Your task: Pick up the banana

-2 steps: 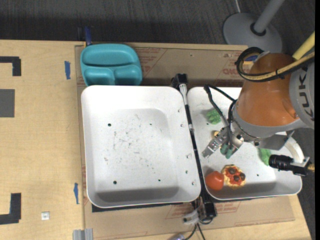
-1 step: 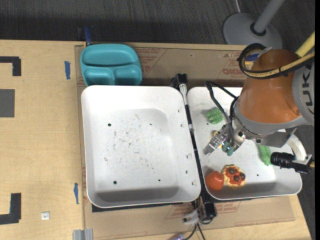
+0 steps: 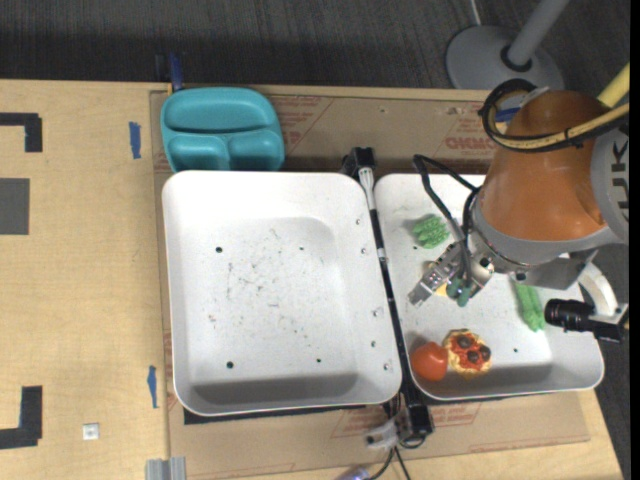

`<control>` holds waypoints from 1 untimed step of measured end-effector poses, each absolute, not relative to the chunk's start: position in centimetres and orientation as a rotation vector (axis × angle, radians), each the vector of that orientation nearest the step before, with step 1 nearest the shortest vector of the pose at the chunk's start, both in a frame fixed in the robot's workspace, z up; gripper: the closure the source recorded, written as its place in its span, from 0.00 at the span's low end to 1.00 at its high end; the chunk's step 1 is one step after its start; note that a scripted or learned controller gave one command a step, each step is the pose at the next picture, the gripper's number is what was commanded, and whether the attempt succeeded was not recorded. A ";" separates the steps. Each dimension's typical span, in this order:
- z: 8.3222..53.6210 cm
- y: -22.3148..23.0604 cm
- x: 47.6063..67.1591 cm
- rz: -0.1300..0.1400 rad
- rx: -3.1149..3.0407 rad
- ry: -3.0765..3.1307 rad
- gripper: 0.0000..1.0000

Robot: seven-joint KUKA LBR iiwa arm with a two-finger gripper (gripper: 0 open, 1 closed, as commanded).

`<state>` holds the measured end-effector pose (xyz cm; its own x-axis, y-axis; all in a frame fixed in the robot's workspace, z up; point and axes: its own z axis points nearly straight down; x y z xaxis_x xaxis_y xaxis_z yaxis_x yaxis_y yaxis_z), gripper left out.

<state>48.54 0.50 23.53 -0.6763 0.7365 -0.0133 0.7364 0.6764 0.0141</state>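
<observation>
We look down on a light wooden desk [image 3: 80,298]. It has black tape marks [image 3: 22,128] near its left edge and small bits of blue tape [image 3: 135,140]. A flat sheet of brown cardboard [image 3: 330,118] lies on the desk, with red print on it. Behind the desk, the floor [image 3: 250,18] is dark grey carpet. A round grey stand base [image 3: 490,56] sits on that floor at the top right. The light is soft and even.

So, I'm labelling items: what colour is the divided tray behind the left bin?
Teal, plain, in the camera view: divided tray.
</observation>
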 end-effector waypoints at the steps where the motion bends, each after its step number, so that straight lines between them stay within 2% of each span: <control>1: 24.6 0.5 48.7 0.014 1.253 2.856 1.00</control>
<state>48.67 0.53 24.55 -0.6769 0.7358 -0.0169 0.7356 0.6772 0.0174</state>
